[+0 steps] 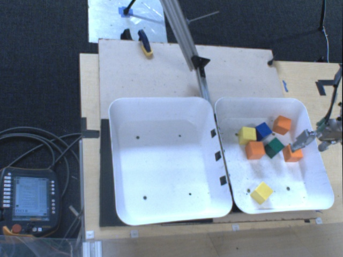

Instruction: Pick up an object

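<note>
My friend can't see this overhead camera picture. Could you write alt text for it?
A robot's end effector reaches in from the right, low over an orange block in the right white bin. That bin also holds two more orange blocks, two yellow, one blue and one green. A handheld control screen lies at the lower left.

One camera sits high above the bench and looks down at a slant. It is far enough back to see both white bins side by side, the dark floor around them, and the arm's side at right.
</note>
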Robot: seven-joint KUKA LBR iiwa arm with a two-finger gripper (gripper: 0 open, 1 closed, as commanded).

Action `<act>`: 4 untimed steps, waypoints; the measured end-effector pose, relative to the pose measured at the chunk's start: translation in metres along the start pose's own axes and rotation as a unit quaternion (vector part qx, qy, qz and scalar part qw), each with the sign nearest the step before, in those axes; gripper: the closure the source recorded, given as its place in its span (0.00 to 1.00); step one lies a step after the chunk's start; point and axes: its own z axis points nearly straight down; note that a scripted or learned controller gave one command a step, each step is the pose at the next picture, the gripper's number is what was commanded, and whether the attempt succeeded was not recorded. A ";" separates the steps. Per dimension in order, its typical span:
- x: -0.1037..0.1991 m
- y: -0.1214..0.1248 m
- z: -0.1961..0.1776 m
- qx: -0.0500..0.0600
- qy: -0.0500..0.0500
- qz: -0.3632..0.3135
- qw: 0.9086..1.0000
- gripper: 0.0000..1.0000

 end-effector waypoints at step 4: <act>-0.008 0.021 0.047 -0.004 -0.002 -0.001 1.000 1.00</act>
